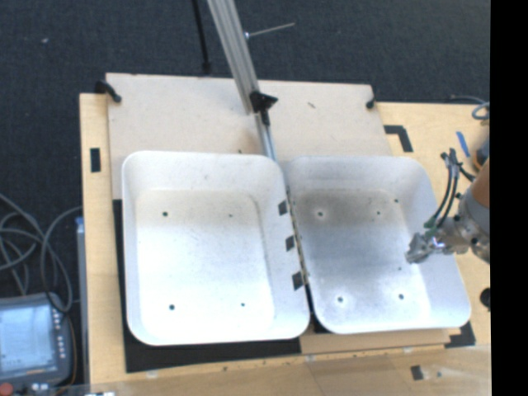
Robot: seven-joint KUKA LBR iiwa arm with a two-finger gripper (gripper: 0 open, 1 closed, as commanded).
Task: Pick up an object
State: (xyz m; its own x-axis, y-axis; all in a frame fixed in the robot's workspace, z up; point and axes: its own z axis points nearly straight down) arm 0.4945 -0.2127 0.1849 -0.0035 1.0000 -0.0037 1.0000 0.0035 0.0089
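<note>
My gripper (418, 249) hangs over the right part of the right bin (330, 180), reaching in from the right edge of the camera view. The grey wrist and a bit of the orange band sit behind it at the far right. The fingertips look small and blurred. No loose object shows in either bin. The left bin (140, 221) shows just its speckled white floor.
A slanted aluminium pole (235, 44) rises from a clamp between the bins at the back. A beige board (190, 106) lies under the bins. Cables and a small screen (29, 345) lie on the floor at the left.
</note>
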